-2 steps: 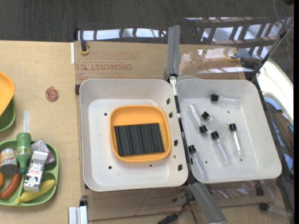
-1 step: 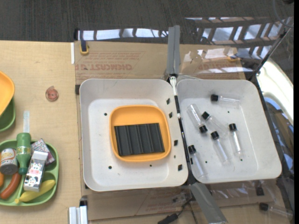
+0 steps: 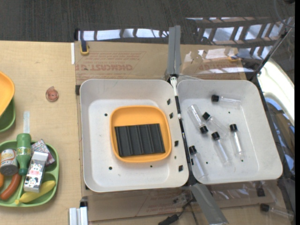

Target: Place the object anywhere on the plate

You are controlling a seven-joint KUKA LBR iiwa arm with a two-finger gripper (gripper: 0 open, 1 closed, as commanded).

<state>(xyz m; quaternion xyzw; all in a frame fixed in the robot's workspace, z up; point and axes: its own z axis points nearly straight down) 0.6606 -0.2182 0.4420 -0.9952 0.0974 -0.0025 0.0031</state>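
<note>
From the camera view, whether the pincer is released or clenched cannot be told. A black ridged block [image 3: 140, 140] is seen lying flat on the orange plate [image 3: 139, 112], which is set in the left bin [image 3: 93, 139]. Six clear black-capped tubes [image 3: 236, 142] are scattered in the right bin [image 3: 267, 163], apart from the plate.

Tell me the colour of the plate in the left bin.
Orange-yellow plate, with a dark ribbed slab on it; camera view.
</note>
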